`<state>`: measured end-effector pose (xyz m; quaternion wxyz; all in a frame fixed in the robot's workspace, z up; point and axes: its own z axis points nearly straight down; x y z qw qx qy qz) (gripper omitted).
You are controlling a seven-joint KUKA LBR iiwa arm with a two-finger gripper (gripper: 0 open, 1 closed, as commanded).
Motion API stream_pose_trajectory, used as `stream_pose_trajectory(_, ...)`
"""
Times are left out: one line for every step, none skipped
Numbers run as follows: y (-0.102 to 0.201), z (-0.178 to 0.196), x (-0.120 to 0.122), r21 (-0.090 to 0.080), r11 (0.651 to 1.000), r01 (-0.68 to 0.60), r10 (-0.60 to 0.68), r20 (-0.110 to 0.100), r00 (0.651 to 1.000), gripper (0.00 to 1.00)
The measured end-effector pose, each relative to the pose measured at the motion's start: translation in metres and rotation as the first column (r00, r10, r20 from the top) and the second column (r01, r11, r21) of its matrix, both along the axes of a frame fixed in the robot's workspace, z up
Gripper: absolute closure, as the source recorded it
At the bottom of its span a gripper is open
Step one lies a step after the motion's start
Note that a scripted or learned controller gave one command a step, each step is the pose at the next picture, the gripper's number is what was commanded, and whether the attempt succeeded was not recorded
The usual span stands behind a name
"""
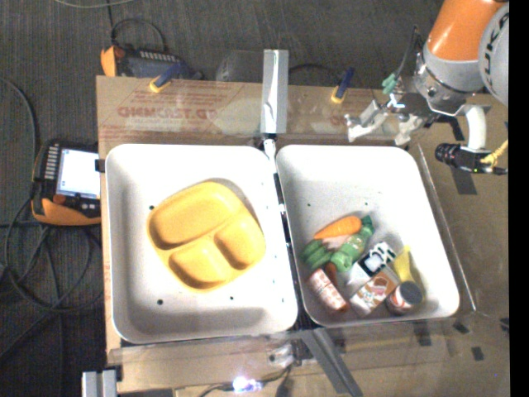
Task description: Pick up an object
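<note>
Two white bins sit side by side on a brown bench over dark carpet crossed by cables. The left bin (124,246) holds a yellow divided tray (207,234). The right bin (331,180) holds a heap of small objects (359,263) in its lower right part, a toy carrot (339,227) among them. The arm (463,31) reaches in at the upper right, its gripper (376,121) above the right bin's far rim, holding nothing.
</note>
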<state>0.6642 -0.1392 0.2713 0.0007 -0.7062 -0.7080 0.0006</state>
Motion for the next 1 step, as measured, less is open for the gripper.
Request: stream_pose_trajectory(0.0251, -0.1675, 0.0039, -0.001, 0.99, -0.143, 0.143, -0.001, 0.99, 0.0)
